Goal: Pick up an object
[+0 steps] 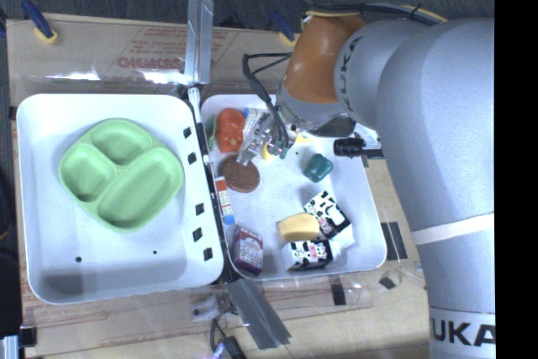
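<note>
Metal fingers of the gripper [256, 139] reach down into the upper left part of the right bin [370, 219], and you can see them as pale, slim blades slanting toward the bin floor; whether they are parted or closed you cannot tell from this angle, and nothing shows between them. Just beside their tips lie two things: an orange, rounded lump [229, 129] on the left, smooth and a little glossy, and a flat brown disc [241, 176] below, dull and grainy like a biscuit. A small yellow piece [271, 150] sits close on the other side, partly hidden by the wrist. Further out you have one teal cup-shaped block [318, 167], one pale yellow wedge [298, 227] with soft edges, two black-and-white patterned cartons [327, 213] near it, one above and one below the wedge, and one dark red packet [247, 250] at the bin's lower left corner. A narrow striped stick [224, 199] lies along the bin's left wall. The arm [420, 122] above is smooth grey casing, with one orange band [315, 63] over the wrist. The left bin [38, 265], white and shallow with rounded corners, carries one light green plate [121, 172], matte plastic, divided into three rounded sections.
</note>
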Available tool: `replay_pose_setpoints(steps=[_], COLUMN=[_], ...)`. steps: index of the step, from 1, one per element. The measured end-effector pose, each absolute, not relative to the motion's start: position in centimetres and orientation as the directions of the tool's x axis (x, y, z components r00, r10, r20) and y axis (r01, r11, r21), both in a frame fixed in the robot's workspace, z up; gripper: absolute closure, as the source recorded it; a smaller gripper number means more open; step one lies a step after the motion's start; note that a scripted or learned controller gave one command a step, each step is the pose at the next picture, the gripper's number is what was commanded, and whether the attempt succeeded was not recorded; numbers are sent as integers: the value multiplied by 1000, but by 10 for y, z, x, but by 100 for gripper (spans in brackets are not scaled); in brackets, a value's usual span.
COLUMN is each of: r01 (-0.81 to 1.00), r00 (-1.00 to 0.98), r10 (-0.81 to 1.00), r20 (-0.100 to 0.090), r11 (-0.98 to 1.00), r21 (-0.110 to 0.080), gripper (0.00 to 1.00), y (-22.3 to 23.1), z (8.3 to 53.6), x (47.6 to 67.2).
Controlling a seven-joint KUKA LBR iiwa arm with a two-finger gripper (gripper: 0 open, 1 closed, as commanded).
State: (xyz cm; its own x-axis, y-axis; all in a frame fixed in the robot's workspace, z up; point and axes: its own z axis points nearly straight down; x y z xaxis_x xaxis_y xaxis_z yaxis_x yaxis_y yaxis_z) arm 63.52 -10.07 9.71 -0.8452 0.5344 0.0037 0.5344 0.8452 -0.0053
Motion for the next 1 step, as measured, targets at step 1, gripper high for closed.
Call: replay_pose_setpoints(steps=[1], r01=[549], r00=[-836], r10=[549], r20=[-9], r11=[836], r21=[7], gripper=[100], y=[-26], z=[198], x=[618])
